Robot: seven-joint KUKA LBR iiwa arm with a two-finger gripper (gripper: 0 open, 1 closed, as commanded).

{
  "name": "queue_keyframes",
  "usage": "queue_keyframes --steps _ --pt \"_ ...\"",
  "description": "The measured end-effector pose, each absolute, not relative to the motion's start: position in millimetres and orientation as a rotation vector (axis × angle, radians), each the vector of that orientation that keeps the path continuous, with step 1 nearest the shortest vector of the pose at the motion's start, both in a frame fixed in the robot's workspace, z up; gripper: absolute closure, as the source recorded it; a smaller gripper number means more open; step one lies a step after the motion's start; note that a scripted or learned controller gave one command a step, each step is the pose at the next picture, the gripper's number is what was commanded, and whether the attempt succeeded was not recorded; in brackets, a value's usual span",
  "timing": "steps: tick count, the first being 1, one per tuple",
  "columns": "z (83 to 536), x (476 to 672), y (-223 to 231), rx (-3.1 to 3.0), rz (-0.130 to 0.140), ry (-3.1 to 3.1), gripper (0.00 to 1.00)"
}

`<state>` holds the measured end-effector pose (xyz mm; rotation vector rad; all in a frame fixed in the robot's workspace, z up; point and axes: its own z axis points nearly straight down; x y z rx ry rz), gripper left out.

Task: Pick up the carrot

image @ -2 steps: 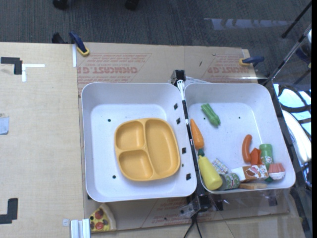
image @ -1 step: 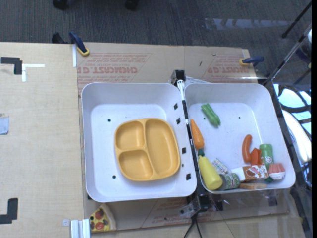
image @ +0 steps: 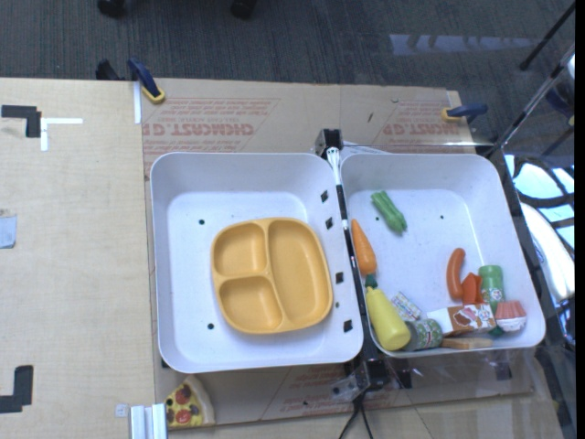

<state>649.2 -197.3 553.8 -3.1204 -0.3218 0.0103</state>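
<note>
Looking down on the bench [image: 73, 273], its pale wood surface carries a sheet of printed cardboard [image: 247, 117] held by two blue-and-yellow clamps, one at the far left [image: 146, 80] and one at the far right [image: 464, 112]. On that cardboard sit the two white bins, touching along their inner walls. The left bin [image: 174, 245] holds a yellow divided plate [image: 271, 274] with three compartments, lying flat near the bin's middle. The right bin [image: 484, 199] holds the food toys. The carrot [image: 364, 248] lies against this bin's left wall, about midway between far and near, its orange body running far to near with a small green top at the near end. Just beyond that top, towards the near left corner, lies a yellow squash-like toy [image: 386, 322] (a pear, perhaps; hard to tell). A green pod [image: 389, 211] lies alone in the far part of the bin, apart from the carrot. Along the right side an orange-red sausage [image: 454, 273] stands beside a small green can [image: 491, 282], and a cluster of small packets and boxes [image: 471, 320] crowds the near right corner, touching one another. A toy pizza slice [image: 186, 404] rests on the cardboard just outside the left bin's near edge. As for the arm's tool, spread or closed, I cannot tell.
</note>
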Motion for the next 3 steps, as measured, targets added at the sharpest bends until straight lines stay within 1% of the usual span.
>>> queue_keyframes --steps 1,2,3 --pt "553.8 649.0 -197.7 -3.121 0.011 -0.32 0.0" --pt "561.4 650.5 -196.4 -3.118 0.012 -0.327 1.0" --pt "561.4 650.4 -196.7 -3.118 0.012 -0.326 0.0"
